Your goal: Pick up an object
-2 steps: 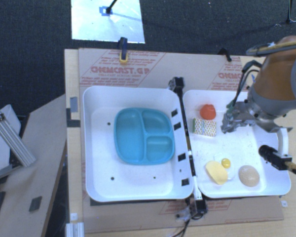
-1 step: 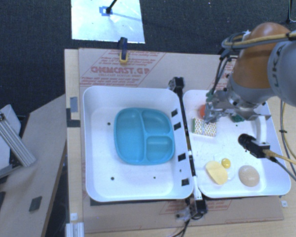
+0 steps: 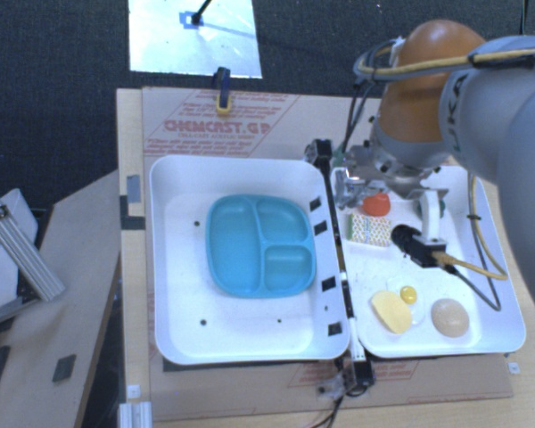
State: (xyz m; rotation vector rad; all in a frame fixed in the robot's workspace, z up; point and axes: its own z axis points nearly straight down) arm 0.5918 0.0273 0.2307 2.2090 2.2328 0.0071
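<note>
- Grey arm (image 3: 495,105) reaches in from the right of the view, orange band above the wrist, bent down over the right bin (image 3: 510,326)
- Tool (image 3: 346,188) sits low at the far inner corner of the right bin, close to the wall shared with the left bin (image 3: 174,328)
- Tool state: cannot tell from here whether released or clenched; nothing seen held in it
- Small red-orange thing (image 3: 375,205) lies just beside the tool, on the bin floor
- Speckled block (image 3: 369,230) lies just in front of the red-orange thing, touching or nearly so
- Near front of the right bin: flat yellow piece (image 3: 391,312), small yellow ball (image 3: 408,294) just beside it, beige egg-shaped thing (image 3: 448,317) near both; all three well apart from the tool
- Left bin holds a blue divided plate (image 3: 259,243), lying flat near the middle
- Both bins rest on a printed cardboard sheet (image 3: 218,125) on the table (image 3: 85,239)
</note>
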